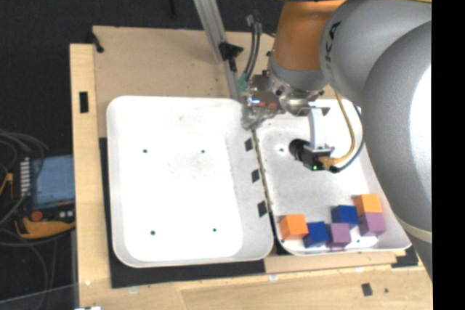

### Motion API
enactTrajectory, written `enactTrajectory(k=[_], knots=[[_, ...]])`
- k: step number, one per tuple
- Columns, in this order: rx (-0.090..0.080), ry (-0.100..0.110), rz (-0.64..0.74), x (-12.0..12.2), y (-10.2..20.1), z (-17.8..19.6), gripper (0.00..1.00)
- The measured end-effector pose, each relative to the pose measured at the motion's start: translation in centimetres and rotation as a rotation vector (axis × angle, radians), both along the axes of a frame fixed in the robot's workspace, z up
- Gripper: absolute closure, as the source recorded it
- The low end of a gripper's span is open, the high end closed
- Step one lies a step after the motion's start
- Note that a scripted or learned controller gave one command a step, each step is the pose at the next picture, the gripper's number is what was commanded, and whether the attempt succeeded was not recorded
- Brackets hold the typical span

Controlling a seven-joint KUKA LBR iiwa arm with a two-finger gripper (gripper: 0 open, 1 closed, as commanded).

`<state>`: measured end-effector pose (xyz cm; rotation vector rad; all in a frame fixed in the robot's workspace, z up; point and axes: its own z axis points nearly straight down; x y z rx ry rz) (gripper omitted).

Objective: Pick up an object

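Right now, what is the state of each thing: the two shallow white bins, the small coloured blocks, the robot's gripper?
Left shallow white bin: flat, bare floor showing.
Right shallow white bin: holds six blocks at its near end.
Two orange blocks: resting in the right bin, ungripped.
Two blue blocks: resting there, ungripped.
Two purple blocks: resting there, ungripped.
Gripper: at the far edge where both bins meet, away from blocks.

Fixed overhead slant onto bench [152, 62]
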<state>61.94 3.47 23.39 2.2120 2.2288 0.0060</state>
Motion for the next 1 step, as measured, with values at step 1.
enactTrajectory(k=[1], knots=[[-0.001,0.001,-0.002,2.93,3.84,-0.17,1.0]])
